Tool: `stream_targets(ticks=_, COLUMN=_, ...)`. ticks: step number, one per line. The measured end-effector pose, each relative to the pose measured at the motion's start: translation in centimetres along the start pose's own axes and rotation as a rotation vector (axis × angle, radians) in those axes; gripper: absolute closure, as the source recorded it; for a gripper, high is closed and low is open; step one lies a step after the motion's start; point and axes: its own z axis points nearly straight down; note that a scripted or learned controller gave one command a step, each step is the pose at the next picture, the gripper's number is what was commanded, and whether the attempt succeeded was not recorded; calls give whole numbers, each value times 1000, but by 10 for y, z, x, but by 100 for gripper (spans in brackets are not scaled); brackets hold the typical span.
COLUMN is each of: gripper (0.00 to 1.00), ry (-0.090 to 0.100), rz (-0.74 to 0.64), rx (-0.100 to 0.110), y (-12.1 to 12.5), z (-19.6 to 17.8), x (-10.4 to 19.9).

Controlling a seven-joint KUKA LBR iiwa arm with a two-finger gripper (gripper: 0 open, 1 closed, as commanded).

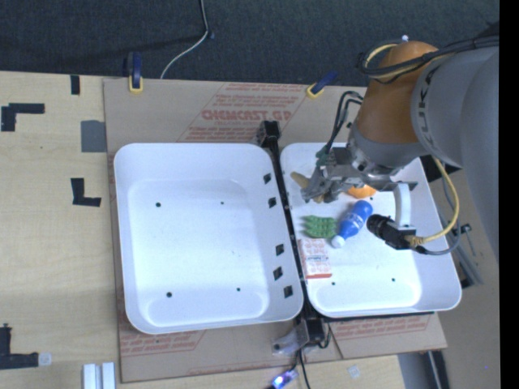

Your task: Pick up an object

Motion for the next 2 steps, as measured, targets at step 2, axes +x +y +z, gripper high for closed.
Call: stream_targets(ticks=2, gripper=100, ry=0, rz=-4, rx=7, y=-41, z=-97, x=129)
